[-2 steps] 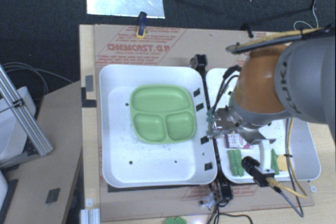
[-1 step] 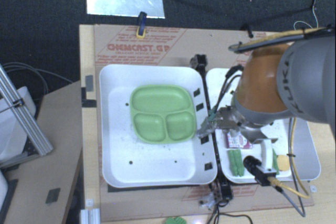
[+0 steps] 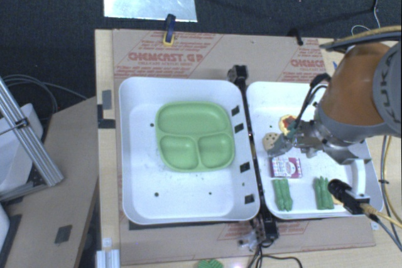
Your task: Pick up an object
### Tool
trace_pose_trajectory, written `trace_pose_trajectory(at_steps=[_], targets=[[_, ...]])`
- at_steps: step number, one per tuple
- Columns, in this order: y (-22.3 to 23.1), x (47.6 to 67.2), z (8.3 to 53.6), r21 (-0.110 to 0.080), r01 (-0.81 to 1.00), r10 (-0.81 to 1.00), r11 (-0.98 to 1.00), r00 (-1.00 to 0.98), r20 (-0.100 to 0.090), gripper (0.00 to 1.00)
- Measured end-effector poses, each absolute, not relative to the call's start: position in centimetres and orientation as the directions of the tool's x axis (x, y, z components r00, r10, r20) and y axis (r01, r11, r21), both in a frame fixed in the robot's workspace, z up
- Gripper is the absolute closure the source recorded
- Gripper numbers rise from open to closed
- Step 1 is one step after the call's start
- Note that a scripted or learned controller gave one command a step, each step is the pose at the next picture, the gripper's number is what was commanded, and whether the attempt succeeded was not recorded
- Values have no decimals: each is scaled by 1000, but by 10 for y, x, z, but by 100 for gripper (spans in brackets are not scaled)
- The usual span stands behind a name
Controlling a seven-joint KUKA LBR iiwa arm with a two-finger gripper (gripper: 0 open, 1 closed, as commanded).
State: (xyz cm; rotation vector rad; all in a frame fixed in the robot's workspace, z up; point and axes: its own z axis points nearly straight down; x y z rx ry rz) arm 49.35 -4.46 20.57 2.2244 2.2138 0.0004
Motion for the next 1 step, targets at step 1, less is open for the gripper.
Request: trace_pose_trajectory(at_steps=[1], targets=[[-40,494,205,2,1000,1000,1,-1,0,0]])
